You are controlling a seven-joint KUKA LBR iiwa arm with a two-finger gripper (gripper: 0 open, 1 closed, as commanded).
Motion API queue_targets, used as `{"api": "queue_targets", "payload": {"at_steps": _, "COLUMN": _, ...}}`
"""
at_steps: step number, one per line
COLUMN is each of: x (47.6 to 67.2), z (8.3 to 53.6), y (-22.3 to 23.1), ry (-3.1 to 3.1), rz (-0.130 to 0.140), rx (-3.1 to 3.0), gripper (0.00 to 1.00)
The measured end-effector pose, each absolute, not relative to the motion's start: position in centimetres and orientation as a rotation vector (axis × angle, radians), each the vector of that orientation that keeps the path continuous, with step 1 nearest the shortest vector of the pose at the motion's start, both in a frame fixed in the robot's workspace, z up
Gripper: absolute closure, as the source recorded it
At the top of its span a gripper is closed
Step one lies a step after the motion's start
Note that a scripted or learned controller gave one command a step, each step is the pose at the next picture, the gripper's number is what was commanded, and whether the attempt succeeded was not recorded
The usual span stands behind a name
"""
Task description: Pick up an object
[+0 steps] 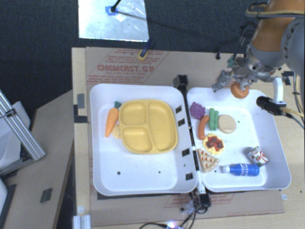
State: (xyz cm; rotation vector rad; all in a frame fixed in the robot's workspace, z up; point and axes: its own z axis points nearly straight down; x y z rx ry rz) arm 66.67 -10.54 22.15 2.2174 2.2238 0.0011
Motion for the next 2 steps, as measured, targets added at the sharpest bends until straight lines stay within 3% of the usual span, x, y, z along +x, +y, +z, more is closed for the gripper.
{"api": "queue_targets", "payload": {"at_steps": 2, "x": 65.6, "z": 10.4, "y": -10.7, "ry": 2.224, "rz": -0.002, "rx": 2.221, "gripper": 0.0}}
